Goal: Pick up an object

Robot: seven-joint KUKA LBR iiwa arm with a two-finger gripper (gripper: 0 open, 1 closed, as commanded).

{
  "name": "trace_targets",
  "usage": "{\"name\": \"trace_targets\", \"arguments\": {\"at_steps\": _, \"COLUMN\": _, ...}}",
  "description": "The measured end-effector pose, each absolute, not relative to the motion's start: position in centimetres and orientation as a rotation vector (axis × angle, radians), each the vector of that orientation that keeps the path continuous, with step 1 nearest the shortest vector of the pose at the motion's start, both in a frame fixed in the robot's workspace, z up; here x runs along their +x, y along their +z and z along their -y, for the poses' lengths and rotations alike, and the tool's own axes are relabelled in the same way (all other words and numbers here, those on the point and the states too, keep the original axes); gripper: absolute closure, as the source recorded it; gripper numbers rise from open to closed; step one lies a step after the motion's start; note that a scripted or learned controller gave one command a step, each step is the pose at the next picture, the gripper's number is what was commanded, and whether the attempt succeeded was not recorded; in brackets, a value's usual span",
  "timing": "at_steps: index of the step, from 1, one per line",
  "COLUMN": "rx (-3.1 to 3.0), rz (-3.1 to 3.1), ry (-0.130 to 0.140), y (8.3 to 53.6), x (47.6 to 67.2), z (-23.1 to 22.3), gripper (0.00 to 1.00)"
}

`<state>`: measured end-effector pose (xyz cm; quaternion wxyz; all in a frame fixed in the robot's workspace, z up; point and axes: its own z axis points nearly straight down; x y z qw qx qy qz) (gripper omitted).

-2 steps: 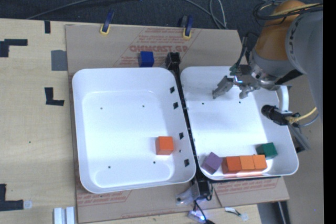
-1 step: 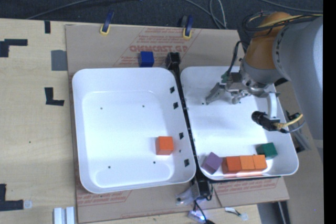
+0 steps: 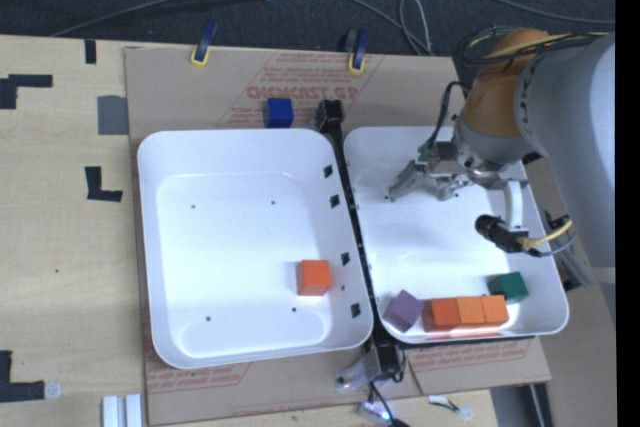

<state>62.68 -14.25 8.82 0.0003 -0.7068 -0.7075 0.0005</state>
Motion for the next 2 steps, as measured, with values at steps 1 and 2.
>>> {"name": "trace_targets", "arguments": {"at_steps": 1, "rx": -2.220, "rz": 2.223, "ry": 0.001, "y": 9.9, "x": 62.7, "z": 14.2, "gripper": 1.00}}
{"name": "trace_targets", "arguments": {"at_steps": 2, "rx": -2.223, "rz": 2.225, "ry": -0.004, "y": 16.0, "x": 62.6, "z": 13.8, "gripper": 1.00}}
